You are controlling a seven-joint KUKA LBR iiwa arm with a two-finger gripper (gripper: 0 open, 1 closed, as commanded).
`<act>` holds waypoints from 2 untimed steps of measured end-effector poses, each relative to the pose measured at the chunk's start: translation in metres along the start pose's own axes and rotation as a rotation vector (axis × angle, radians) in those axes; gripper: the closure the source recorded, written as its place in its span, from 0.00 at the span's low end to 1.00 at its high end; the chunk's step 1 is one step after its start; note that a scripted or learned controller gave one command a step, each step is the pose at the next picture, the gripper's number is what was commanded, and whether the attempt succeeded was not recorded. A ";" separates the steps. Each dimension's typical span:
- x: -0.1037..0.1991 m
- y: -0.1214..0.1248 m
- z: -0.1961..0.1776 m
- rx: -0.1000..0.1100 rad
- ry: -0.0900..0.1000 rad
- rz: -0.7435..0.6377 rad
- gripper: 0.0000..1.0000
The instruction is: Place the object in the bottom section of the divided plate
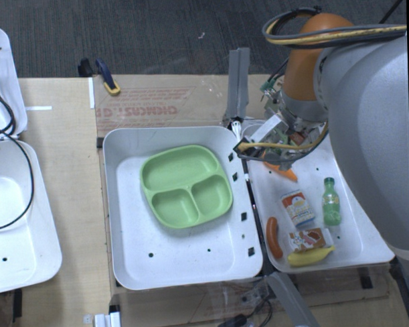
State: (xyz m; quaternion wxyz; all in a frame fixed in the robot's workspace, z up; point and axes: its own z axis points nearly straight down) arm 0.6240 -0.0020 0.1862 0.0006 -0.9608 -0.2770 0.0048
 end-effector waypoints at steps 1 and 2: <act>0.064 -0.068 -0.001 -0.002 0.000 -0.122 1.00; 0.022 -0.092 -0.014 -0.001 -0.001 -0.088 1.00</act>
